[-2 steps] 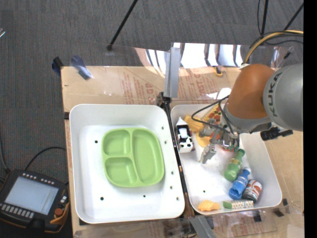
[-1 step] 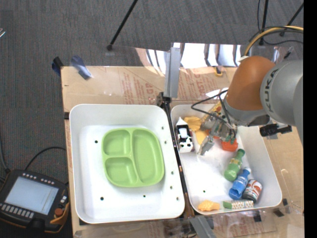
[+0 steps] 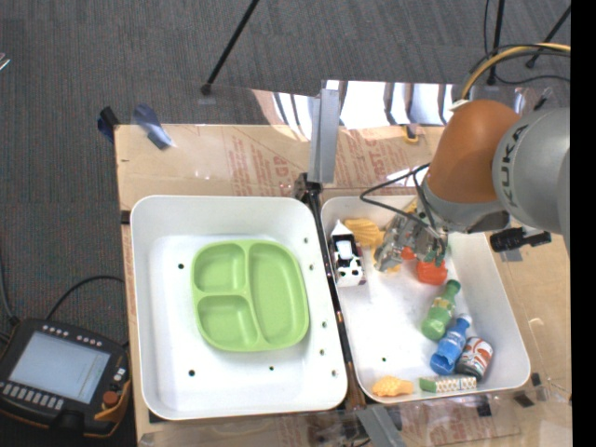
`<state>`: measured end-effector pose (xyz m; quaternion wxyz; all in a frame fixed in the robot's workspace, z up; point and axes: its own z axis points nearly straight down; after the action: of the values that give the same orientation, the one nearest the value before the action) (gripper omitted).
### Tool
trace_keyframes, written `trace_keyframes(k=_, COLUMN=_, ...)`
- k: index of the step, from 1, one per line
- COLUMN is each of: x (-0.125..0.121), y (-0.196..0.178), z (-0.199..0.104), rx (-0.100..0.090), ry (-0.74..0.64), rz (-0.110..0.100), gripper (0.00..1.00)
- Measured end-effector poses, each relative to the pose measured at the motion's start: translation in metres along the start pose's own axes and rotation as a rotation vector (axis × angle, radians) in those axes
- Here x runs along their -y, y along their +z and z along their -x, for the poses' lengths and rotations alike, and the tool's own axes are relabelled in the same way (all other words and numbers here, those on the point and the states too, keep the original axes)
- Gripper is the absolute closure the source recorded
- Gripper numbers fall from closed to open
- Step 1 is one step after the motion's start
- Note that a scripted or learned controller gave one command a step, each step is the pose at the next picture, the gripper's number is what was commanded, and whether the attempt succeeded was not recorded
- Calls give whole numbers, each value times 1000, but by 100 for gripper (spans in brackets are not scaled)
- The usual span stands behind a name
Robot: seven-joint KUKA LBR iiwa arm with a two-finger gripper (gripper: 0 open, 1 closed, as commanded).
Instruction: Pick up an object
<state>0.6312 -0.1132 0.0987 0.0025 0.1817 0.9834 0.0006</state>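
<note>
Red object (image 3: 430,270) under tool (image 3: 410,245)

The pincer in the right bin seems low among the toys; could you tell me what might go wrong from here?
1. The pincer sits right beside an orange toy and a yellow toy, so it may nudge them instead of gripping one.
2. The green bottle, blue bottle and can lie touching, so lifting one could drag another.
3. The cow carton stands near the bin wall and might tip.

Bright even light, soft shadows, slightly grainy
</note>
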Motion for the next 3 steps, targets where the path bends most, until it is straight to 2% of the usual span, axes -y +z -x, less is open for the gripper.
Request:
trace_keyframes(k=1, x=-19, y=-156, z=-13, rx=9, ry=-280, rz=1, gripper=100)
trace_keyframes(k=2, x=23, y=-22, z=-64, rx=-14, ry=-678, rz=3, gripper=100)
trace_keyframes(k=3, x=-39, y=-110, z=-17, rx=5, ry=-795, rz=2, gripper=100)
